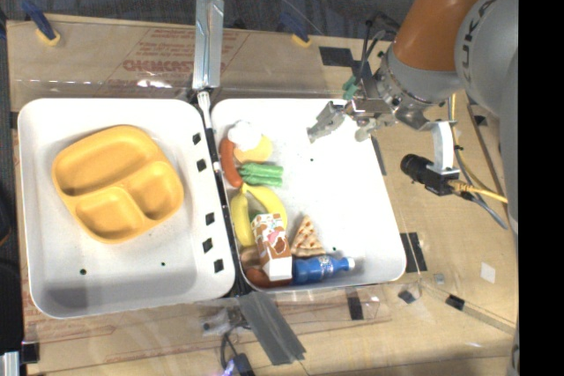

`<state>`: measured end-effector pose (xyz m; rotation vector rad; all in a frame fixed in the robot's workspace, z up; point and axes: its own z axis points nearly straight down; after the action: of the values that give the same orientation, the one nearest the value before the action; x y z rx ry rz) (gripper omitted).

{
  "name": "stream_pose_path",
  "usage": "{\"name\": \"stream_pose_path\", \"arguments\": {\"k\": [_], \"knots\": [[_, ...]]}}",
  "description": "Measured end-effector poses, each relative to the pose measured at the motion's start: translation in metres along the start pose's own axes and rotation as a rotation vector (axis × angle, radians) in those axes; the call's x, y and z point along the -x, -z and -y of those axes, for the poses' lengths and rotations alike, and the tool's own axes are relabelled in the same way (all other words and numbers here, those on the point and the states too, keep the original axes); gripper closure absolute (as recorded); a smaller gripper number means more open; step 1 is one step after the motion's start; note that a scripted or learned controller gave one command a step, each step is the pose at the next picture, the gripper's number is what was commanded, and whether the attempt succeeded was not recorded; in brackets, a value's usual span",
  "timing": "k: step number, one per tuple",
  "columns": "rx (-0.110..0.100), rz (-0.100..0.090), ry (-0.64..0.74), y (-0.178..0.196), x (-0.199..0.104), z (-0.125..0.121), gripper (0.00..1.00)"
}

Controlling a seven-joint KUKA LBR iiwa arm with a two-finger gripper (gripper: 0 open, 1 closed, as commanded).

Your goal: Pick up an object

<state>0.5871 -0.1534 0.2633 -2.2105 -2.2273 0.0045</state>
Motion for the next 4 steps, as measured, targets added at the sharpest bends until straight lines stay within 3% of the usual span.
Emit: {"name": "stream_pose_path", "arguments": {"k": [1, 2, 3, 4], "knots": [[-0.009, -0.003, -0.066, -0.157, -0.018, 0.069, 0.00], [0.003, -0.001, 0.020, -0.172, -0.057, -0.026, 0.00], [-0.001, -0.001, 0.109, -0.173, -0.052, -0.005, 0.00], [-0.003, -0.001, 0.113, -0.163, -0.052, -0.005, 1.00]]}}
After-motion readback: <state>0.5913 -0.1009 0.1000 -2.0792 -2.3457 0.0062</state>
